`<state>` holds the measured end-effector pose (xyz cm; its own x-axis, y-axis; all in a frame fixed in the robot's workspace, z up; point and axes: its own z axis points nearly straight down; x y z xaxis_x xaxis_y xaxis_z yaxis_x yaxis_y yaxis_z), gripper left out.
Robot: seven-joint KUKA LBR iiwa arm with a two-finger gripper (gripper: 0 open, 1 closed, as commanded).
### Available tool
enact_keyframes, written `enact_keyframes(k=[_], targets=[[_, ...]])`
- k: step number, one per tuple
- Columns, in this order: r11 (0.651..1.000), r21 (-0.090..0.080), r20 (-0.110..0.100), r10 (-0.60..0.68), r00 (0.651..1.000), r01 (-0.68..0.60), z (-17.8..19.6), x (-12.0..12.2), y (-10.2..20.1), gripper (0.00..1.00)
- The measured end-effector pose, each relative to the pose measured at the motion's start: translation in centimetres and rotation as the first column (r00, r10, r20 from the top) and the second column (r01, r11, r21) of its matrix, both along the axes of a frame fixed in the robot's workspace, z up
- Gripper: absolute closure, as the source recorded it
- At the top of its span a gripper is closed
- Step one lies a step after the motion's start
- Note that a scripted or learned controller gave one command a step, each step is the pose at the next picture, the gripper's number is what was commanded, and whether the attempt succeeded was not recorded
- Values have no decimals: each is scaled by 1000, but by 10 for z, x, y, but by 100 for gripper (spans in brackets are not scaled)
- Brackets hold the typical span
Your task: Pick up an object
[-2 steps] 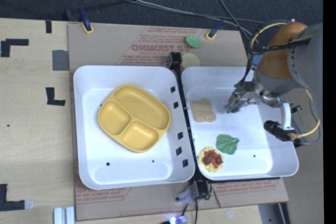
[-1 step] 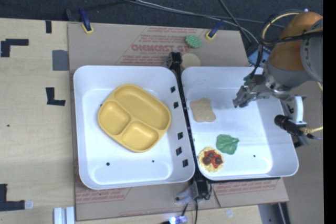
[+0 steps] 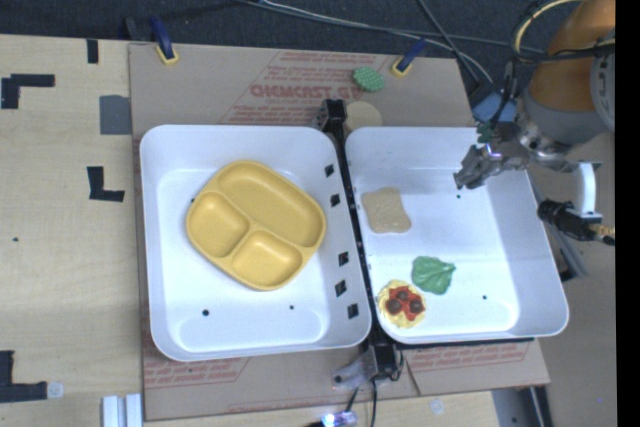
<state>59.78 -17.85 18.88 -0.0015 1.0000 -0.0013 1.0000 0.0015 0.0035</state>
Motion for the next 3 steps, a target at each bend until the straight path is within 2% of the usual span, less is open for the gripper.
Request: enact_keyframes(k=[1,2,3], targets=[[1000,-1,2,1,1000,-1,63,1,4,100],[1000,1,-3,0,1000,0,85,1,4,100],[1000,2,-6,2,1000,-2,79,-20,55,100]])
